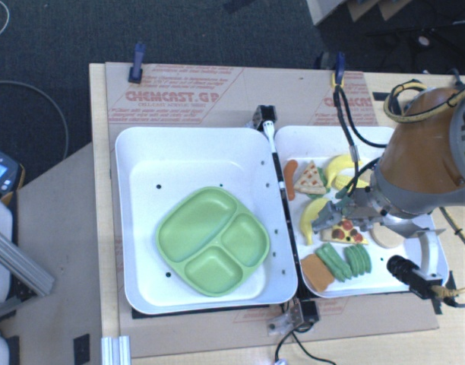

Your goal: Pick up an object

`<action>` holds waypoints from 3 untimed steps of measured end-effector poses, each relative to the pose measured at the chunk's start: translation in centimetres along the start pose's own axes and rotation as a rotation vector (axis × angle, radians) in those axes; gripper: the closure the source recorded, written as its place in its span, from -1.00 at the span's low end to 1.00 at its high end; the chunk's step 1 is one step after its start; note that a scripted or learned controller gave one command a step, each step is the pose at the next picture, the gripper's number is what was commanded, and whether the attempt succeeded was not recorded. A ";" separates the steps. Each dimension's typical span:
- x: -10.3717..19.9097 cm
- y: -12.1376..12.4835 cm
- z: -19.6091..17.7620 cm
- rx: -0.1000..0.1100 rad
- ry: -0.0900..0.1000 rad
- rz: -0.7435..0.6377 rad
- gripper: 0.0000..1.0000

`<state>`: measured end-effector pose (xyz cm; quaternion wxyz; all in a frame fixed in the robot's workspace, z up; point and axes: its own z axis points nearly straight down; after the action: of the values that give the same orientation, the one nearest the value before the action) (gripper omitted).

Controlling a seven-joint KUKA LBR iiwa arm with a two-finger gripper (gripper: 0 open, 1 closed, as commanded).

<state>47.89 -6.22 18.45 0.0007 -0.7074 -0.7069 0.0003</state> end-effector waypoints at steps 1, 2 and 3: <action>0.0 0.0 0.0 0.000 0.000 0.000 -1.00; -3.5 0.0 10.4 0.004 0.001 0.003 -1.00; -3.3 0.1 9.0 -0.003 -0.001 0.001 1.00</action>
<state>47.99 -9.49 9.49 -0.0006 -0.7078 -0.7064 -0.0004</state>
